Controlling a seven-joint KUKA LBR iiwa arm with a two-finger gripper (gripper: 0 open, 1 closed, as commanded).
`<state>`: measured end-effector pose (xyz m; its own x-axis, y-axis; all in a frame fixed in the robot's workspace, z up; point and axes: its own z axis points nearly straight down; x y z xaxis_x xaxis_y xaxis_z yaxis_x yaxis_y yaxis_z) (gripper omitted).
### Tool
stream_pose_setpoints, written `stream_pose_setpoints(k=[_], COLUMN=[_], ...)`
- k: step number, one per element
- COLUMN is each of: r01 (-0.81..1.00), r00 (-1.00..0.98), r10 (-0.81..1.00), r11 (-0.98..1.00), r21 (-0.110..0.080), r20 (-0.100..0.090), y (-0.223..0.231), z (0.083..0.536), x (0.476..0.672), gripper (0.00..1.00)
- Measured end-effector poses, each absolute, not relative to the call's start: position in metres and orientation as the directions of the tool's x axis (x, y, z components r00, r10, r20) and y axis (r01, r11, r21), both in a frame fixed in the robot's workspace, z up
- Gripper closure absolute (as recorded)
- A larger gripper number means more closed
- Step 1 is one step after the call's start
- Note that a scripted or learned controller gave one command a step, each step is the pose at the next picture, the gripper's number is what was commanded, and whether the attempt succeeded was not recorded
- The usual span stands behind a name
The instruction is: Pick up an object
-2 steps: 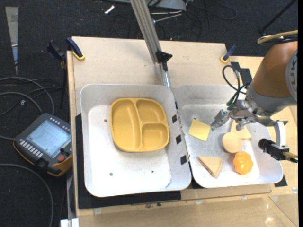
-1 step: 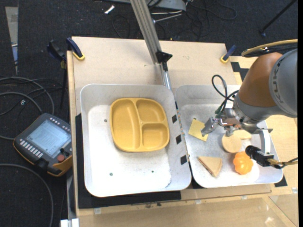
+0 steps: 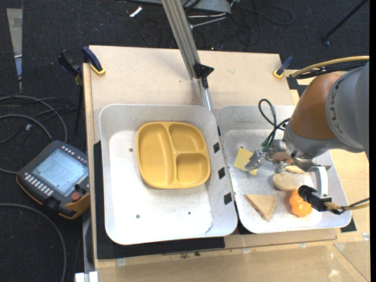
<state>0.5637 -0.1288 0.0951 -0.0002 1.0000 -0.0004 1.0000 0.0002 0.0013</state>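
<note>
Several small items lie in the right bin (image 3: 235, 128): a yellow cheese-like wedge (image 3: 242, 158), a tan triangular wedge (image 3: 262, 205), a beige oval piece (image 3: 286, 182) and an orange piece (image 3: 299, 205). My gripper (image 3: 261, 157) is low in this bin, its tip right at the yellow wedge's right edge. I cannot make out whether it touches or holds the wedge. The arm's grey and orange wrist (image 3: 320, 119) covers the bin's back right part.
The left bin (image 3: 117, 157) holds a yellow three-compartment plate (image 3: 173, 155). A metal pole (image 3: 183, 31) slants from the top down to the gap between the bins. A black cable (image 3: 267, 111) loops beside the wrist. Clamps sit at the board's back corners.
</note>
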Motion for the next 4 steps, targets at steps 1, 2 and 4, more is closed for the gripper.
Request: stream_pose_setpoints(k=[1, 2, 4], r01=[1.000, 1.000, 1.000], r00=[0.000, -0.002, -0.003], r10=[1.000, 1.000, 1.000], r11=[0.000, 0.002, 0.003], r21=[0.003, 0.005, 0.007], r20=[0.000, -0.001, -0.002], y=[-0.129, -0.129, -0.133], z=[0.106, 0.149, 0.261], x=[0.564, 0.568, 0.570], gripper=[1.00, 1.00, 1.00])
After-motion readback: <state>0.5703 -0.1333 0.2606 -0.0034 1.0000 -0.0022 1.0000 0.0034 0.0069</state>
